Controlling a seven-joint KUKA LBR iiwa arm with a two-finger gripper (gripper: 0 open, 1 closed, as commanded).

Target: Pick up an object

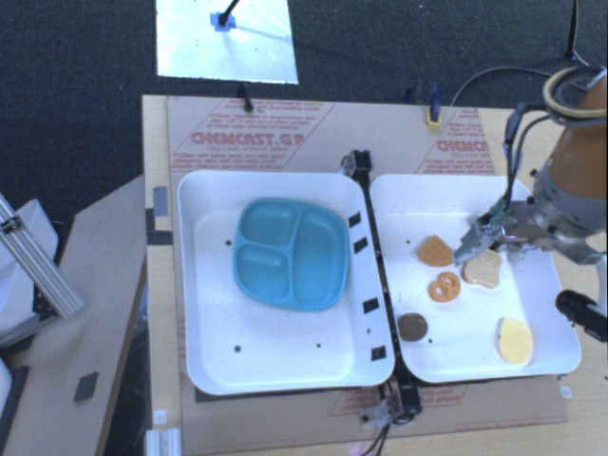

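- Left bin, centre-left: a smooth blue plate with three wells, lying flat and apart from the food.
- Right bin: orange wedge, pretzel, brown disc, pale cookie, yellow slice, scattered loose, each with room around it.
- Gripper, right of centre, hangs just above the cookie, the likely target; I cannot tell how wide its claw stands, and it appears to hold nothing.

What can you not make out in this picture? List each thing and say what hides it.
- Gripper, camera view: fingertips small and blurred, so open or shut is unclear.
- Arm: cut off by the right edge.
- Beige cookie: top edge partly covered by the gripper; contact unclear.
- Brown disc: too small to identify.
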